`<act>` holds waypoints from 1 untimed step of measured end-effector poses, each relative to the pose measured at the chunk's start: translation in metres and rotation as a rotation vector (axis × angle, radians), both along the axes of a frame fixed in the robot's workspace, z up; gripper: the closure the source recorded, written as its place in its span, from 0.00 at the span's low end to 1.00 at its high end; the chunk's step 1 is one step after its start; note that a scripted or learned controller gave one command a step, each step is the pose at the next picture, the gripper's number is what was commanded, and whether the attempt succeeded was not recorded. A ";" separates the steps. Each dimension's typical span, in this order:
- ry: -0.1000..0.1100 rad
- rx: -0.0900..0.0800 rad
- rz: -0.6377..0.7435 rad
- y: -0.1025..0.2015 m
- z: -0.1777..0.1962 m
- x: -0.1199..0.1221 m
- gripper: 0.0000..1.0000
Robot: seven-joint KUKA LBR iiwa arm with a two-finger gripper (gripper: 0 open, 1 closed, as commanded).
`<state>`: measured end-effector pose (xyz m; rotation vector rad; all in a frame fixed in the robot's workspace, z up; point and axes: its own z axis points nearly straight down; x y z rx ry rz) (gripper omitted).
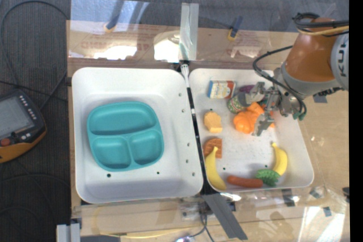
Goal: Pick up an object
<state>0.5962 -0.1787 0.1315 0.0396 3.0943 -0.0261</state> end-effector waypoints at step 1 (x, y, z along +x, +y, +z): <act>-0.009 0.002 -0.023 0.011 -0.002 0.006 0.00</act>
